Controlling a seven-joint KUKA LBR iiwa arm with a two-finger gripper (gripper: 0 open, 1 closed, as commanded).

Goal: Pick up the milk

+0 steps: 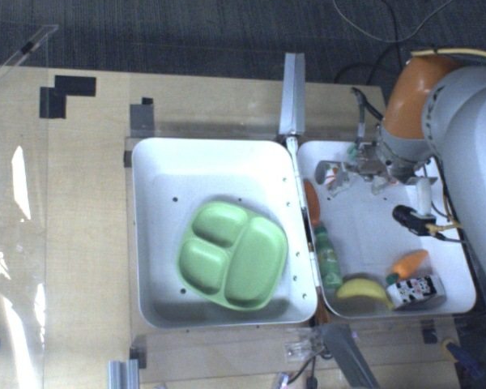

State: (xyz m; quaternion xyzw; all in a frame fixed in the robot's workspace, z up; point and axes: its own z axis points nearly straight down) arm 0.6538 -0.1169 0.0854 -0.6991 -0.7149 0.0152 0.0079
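A green sectioned plate sits in the left bin. In the right bin, a green bottle and a banana line the near-left side, and the milk (a small cow-patterned carton) lies on its side in the near right corner beside a carrot. Likely light and crushable, it wants a gentle grip across its flat sides. The gripper hovers at the far end, well apart from the carton, fingers spread and holding nothing.
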